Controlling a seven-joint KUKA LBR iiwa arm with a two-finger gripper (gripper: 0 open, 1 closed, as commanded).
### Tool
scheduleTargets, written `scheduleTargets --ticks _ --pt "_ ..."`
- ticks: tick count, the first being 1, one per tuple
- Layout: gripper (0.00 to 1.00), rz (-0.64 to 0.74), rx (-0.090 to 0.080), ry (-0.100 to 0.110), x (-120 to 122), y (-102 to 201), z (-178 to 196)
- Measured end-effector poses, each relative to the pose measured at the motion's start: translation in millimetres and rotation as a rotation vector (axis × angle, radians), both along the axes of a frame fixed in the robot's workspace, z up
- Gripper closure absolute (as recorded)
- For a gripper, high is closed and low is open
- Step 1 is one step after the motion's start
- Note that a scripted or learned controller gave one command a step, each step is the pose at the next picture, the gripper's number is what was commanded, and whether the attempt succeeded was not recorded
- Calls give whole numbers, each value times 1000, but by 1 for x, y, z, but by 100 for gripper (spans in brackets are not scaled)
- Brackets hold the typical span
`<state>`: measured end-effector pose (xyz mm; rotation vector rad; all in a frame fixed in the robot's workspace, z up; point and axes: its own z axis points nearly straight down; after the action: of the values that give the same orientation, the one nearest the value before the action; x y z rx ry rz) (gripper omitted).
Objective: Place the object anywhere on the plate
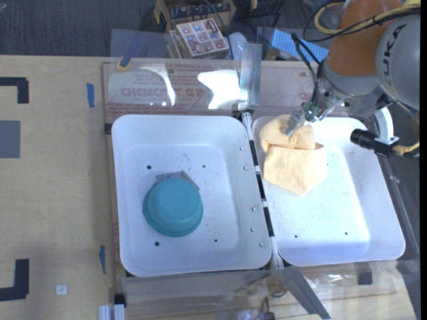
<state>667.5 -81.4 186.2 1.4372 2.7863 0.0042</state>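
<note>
From above, the two-finger gripper (295,123) of the grey arm with the orange band (360,19) pinches the top edge of a soft yellow cloth (294,160), fingers closed on the fabric, in the right white bin (373,225). A round teal plate (173,207) sits in the left white bin (133,152).
</note>
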Motion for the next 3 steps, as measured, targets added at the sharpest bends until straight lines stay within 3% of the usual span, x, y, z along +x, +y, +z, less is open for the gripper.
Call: scheduleTargets --ticks 1,2,3 --pt "100 -61 1 6 -29 88 30" --pt "100 -38 1 6 -101 150 -1" --pt "100 -9 1 8 -180 217 3"
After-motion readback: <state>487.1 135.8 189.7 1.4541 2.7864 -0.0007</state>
